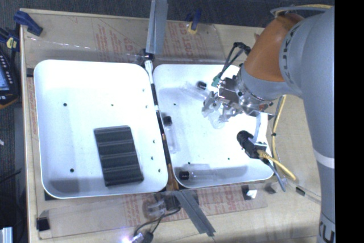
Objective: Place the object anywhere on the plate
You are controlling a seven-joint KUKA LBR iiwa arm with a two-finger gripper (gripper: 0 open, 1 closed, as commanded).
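A: Gripper state?
B: I can't tell, it's blurred, over the right bin mid-area toward the right edge.
A: Plate?
B: Dark ridged plate in the left bin, near its front edge.
A: Object?
B: I can't make one out.

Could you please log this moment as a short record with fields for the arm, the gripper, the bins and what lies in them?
arm: grey arm reaching in from the right
gripper: gripper low over the right bin
left bin contents: dark ribbed rectangular plate, lying flat in the left bin, toward its near edge
object to place: cannot tell; nothing clearly seen between the gripper's tips
plate load: nothing on it
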